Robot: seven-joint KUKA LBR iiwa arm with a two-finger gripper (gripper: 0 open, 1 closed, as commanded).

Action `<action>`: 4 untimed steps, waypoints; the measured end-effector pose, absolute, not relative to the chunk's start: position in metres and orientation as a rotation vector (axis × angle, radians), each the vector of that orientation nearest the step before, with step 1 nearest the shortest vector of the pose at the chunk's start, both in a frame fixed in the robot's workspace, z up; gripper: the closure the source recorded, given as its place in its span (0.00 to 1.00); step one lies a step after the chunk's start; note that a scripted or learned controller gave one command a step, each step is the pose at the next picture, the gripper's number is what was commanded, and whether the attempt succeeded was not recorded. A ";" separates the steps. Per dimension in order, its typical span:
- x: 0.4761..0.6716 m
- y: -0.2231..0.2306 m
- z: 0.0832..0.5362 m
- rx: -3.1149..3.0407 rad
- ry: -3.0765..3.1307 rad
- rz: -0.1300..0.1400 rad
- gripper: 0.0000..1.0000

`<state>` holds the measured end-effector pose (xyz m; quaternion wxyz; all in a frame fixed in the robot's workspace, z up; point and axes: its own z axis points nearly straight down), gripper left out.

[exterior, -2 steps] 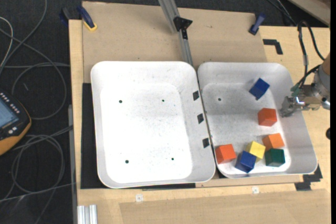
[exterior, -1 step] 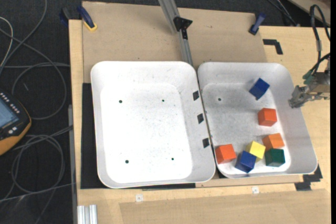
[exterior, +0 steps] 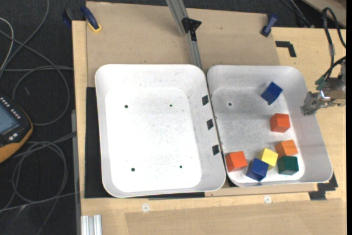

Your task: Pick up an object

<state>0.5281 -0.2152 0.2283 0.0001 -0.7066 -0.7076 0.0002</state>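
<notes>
So: bench (exterior: 165, 217) is the biggest thing, light wood, with blue clamps (exterior: 91, 19) at the back corners and a grey metal pole (exterior: 175, 3) slanting down to the seam between the bins. Left bin (exterior: 110, 85) is white, shallow, speckled, four dark dots on its floor. Right bin (exterior: 220, 80) sits touching it along the centre seam and holds all the blocks — seven of them. Blue block (exterior: 271, 92) sits alone toward the back, tilted. Orange-red block (exterior: 280, 122) is near the middle right, apart from the others. Remaining five cluster at the front edge: orange block (exterior: 236, 160) front left, another blue block (exterior: 257, 169) just beside it, yellow block (exterior: 269, 157) touching that blue one, a second orange block (exterior: 286, 147) behind a dark green block (exterior: 287, 164) at front right. Gripper (exterior: 311, 103) is at the right bin's right rim, outside the floor area, well apart from every block — nothing between it and any block, and nothing visibly held. It's small and partly cut off, so cannot tell how it's set. Black cables (exterior: 27, 63) loop over the dark floor on the left, next to a handheld pendant (exterior: 11, 126) with an orange edge.
</notes>
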 end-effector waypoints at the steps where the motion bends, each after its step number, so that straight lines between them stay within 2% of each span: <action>1: 0.528 -0.156 0.239 -2.212 -2.227 -0.004 1.00; 4: 0.532 0.016 0.257 -2.213 -2.229 -0.005 1.00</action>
